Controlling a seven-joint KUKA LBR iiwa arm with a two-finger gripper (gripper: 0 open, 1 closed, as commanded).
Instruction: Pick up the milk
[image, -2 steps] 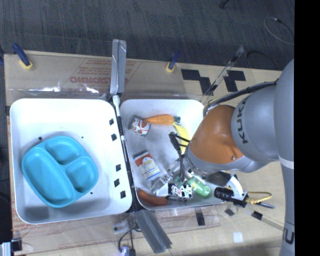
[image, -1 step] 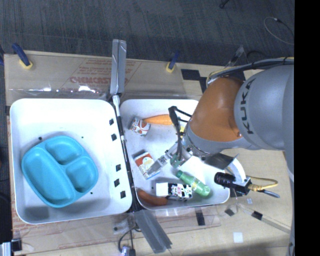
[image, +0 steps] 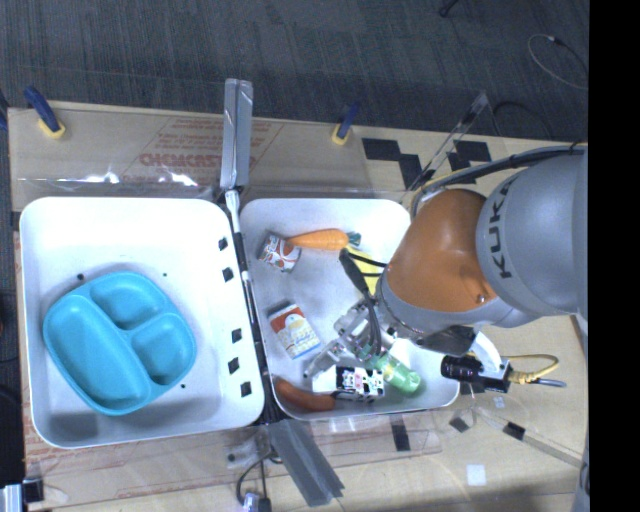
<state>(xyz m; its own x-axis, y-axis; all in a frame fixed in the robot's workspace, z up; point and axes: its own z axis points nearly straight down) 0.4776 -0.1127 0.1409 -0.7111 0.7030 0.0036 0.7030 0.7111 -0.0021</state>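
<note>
My gripper (image: 352, 338) hangs low in the right bin (image: 300, 212), and I cannot tell how it is set. The milk carton (image: 360, 381), cow-patterned, lies at five o'clock in that bin, just beside me at six o'clock. A green bottle (image: 401, 377) touches it at three o'clock and a sausage (image: 303, 396) lies at its nine o'clock. I judge I could pinch a neighbour instead, or tip the carton against the bin wall.
</note>
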